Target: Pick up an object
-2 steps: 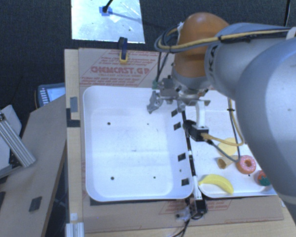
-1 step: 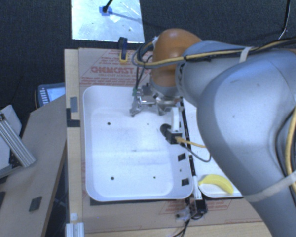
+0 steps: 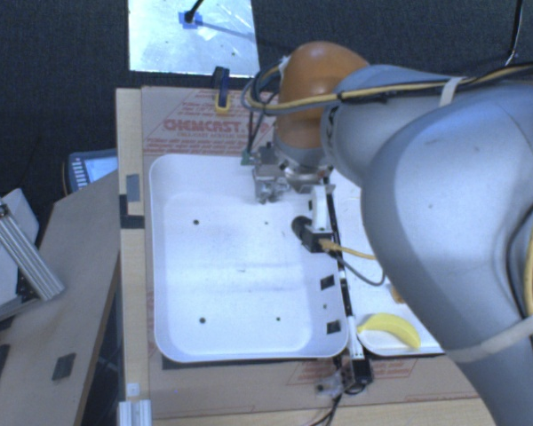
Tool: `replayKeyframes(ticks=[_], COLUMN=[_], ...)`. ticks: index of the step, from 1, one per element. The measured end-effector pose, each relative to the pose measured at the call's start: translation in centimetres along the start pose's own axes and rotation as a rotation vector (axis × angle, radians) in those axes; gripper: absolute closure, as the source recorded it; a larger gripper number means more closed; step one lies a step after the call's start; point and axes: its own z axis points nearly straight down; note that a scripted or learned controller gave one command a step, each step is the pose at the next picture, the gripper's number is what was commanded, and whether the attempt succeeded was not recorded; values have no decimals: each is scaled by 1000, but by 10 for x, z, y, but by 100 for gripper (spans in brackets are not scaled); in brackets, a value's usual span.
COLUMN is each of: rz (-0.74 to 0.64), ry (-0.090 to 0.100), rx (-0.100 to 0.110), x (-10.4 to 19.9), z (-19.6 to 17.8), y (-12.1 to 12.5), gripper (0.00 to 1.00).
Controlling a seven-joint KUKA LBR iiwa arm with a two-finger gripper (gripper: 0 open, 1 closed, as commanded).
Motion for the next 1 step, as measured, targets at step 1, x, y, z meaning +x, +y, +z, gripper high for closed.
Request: replayKeyframes(ticks=[1], rz=[-9], ry=[5], rx=[-1], x=[108], z=[-31], y=[-1], gripper=[100])
